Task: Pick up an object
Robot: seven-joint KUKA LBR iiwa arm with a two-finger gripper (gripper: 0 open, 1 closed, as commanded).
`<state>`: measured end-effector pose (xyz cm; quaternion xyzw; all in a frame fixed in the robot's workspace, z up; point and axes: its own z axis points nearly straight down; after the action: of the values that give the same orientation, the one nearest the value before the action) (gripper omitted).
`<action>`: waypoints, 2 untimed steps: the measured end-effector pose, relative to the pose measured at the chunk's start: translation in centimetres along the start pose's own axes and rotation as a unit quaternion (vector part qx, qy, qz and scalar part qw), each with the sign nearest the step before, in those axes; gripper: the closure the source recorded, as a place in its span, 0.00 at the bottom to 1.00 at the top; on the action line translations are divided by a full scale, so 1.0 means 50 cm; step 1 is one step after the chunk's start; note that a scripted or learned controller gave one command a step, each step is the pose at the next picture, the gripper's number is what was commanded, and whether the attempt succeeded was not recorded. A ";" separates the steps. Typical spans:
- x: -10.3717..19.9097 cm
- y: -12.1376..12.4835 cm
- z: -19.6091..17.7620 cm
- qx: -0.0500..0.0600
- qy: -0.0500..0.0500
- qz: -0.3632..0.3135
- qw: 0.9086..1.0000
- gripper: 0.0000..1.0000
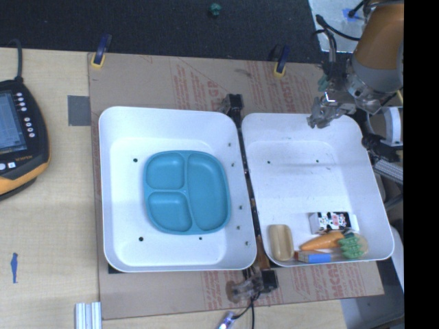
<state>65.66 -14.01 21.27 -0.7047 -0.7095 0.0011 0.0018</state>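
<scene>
At the far left of my feed I see a black and orange handheld control pendant lying on the wooden bench top. A sheet of brown cardboard covers the middle of the bench, held at its far edge by two blue and yellow clamps, and both bins sit on it.

The shallow white plastic bin on the left holds a blue plastic plate with three compartments, lying flat near the bin's centre.

The shallow white plastic bin on the right touches the first along their shared edge. Its objects are all crowded into the near corner: a small tan wooden block with rounded corners furthest left, just beside it an orange toy carrot with a green leafy top, a small blue bar at the carrot's near side, and a small black and white printed packet just behind the carrot.

The grey two-finger gripper hangs over the far edge of the right bin, well apart from that cluster. I see nothing in it, but the fingers are too small and dark for me to tell how far apart they stand. Above it rises the orange band of the arm.
</scene>
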 end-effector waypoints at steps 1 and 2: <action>0.144 -0.017 0.043 0.000 -0.001 0.000 1.000 1.00; 0.142 -0.017 0.022 0.001 -0.001 -0.001 1.000 1.00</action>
<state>64.77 -6.93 20.20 -0.7043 -0.7099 0.0029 0.0016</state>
